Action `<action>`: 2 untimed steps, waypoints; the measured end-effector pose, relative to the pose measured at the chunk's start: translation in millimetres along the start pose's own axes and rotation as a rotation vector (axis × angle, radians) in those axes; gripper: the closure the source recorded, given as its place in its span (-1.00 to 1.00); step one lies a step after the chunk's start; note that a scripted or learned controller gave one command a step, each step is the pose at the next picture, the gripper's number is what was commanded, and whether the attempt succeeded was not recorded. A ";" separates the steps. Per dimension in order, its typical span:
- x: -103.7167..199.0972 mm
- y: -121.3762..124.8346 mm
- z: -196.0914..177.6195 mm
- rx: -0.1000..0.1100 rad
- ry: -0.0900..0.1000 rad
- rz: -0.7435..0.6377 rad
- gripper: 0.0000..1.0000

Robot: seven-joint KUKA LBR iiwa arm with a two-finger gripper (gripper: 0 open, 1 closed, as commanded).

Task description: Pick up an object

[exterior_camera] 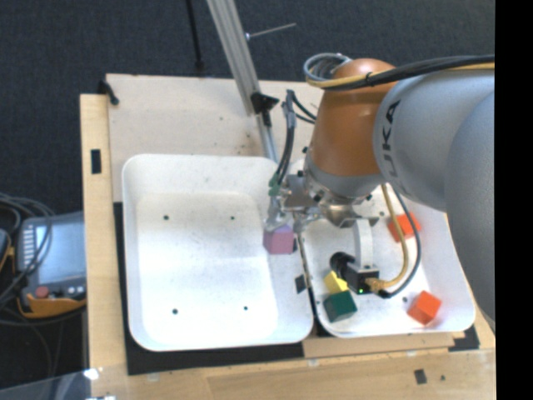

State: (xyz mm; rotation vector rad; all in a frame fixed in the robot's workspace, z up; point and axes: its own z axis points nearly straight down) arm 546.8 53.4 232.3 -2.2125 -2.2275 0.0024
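In the camera view, the small purple block (280, 240) hangs just under the pincer (281, 220), above the right rim of the left shallow white bin (166, 248). The pincer appears clamped on it, though only the block's top seems caught. A thin hold like that could let it slip and drop onto the rim. The grey arm with the orange band (354, 132) reaches in from the right, wrist bent down over the seam between the bins. A green cube (340, 306), a yellow piece (335, 282) and an orange cube (424, 307) lie in the right bin (454, 265).
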 end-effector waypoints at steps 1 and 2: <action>40.1 -25.5 3.0 0.000 0.001 0.000 1.00; 38.7 -24.8 3.0 -0.002 0.002 0.006 -1.00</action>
